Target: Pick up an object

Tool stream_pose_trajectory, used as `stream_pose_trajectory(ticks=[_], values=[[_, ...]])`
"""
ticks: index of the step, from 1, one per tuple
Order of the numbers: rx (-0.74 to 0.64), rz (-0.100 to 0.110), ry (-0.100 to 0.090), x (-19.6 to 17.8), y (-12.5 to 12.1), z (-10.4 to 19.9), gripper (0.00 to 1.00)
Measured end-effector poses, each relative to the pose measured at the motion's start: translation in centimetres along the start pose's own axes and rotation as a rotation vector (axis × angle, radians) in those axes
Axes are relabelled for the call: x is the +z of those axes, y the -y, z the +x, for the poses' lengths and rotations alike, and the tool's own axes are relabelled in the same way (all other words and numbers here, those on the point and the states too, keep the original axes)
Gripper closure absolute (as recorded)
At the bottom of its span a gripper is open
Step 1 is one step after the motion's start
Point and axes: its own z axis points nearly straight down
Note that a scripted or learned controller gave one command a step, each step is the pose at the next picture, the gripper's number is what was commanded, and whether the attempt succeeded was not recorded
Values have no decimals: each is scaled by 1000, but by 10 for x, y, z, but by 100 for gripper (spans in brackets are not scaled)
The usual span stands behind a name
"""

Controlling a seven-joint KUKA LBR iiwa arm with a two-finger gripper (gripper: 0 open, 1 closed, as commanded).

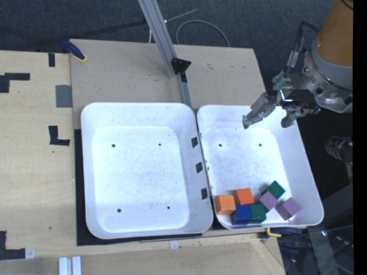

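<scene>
The blocks sit bunched together in the lower corner of the right bin (298, 153), toward the bottom right of the frame. There are two orange blocks (235, 200), a blue block (242, 212), a green block (258, 212) touching the blue one, a darker green block (276, 189) a bit higher, and two purple blocks (278, 204). They touch each other or lie just beside each other, close to the bin's lower wall.

The hand (269, 114) hangs over the top edge of the same bin, in the upper right of the frame, well apart from the blocks. Its two fingers stand apart, and nothing is between them. The grey arm with its orange band (338, 27) comes in from the right side.

The left bin (92, 125) lies beside the right one on the surface (114, 67).

What could go wrong? I think the blocks are packed so tight that a finger may land on top of one and not slip down beside it. The hand could also push the pile away and shut on nothing. The bin wall is near, so a finger might bump it too.
</scene>
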Motion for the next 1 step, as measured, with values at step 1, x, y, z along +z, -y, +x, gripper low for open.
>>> stream_pose_trajectory(ticks=[1], values=[[6,-1,3,-11,0,-4,100]])
